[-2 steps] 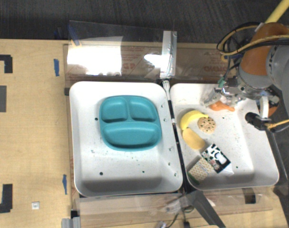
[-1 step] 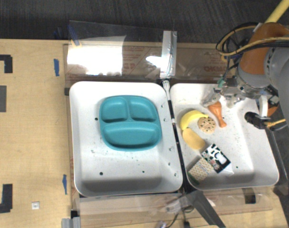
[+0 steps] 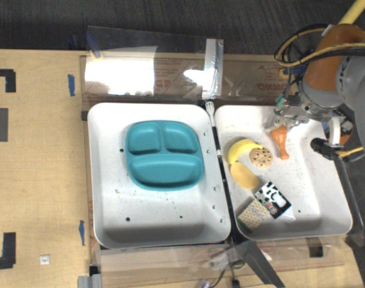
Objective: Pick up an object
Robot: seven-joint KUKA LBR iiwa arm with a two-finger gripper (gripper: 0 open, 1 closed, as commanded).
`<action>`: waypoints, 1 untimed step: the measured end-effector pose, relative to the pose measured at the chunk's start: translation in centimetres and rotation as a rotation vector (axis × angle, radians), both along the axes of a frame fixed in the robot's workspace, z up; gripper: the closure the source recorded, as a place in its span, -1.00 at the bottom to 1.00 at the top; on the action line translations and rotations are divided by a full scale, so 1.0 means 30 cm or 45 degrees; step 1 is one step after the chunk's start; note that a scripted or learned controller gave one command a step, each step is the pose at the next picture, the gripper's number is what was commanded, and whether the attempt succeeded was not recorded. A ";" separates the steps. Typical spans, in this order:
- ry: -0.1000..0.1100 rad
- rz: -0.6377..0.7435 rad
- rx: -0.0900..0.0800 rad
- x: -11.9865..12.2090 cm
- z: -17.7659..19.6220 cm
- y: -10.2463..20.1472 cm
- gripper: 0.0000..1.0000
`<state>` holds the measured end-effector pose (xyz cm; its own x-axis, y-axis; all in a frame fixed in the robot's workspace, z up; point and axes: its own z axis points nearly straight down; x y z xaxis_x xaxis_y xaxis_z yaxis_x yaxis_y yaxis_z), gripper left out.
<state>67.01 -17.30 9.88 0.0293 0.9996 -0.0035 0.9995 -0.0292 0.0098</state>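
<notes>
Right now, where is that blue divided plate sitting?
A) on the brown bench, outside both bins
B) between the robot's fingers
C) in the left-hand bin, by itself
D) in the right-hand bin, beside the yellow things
C: the blue divided plate lies flat in the middle of the left bin, while the yellow pieces and the orange carrot-like piece are in the right bin.

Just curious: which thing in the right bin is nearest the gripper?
The orange carrot-like piece, right under the gripper; the yellow pieces and cookie lie farther left.
</notes>
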 end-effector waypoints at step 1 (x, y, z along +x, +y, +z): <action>0.007 -0.097 0.004 -0.009 0.022 -0.014 1.00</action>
